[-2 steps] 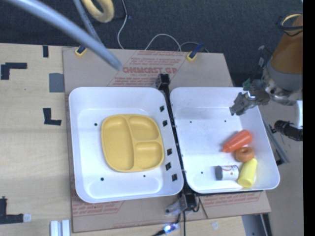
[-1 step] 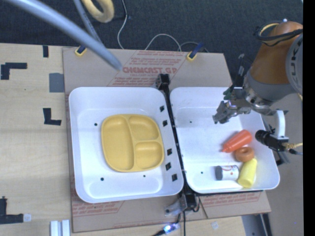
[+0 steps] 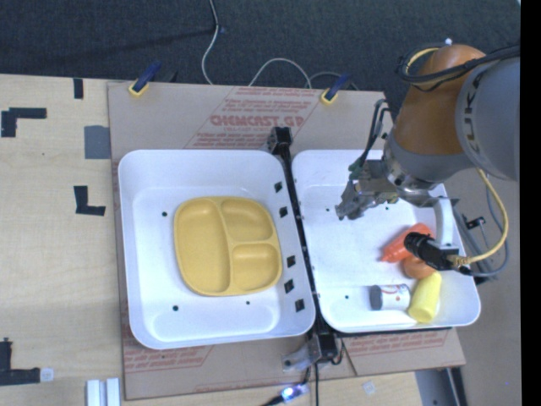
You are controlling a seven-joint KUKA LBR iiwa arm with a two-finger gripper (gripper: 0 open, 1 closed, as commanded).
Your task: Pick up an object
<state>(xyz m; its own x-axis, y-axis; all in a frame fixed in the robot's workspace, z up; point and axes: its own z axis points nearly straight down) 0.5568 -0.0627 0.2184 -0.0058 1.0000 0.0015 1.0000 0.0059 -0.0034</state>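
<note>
Orange object (image 3: pixel 397 248) partly hidden behind black fitting, gripper (image 3: pixel 351 208) above right bin (image 3: pixel 330 184), grip unreadable

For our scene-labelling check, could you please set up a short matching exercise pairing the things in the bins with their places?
Things:
1. tray
2. yellow bottle
3. orange toy
4. gripper

Places:
A. near corner of the right bin, beside a small white tube
B. over the bare floor in the right bin's upper half
C. middle of the left bin
D. right side of the right bin, just above the bottle, partly behind a black fitting

Pairs: 1-C, 2-A, 3-D, 4-B
</note>
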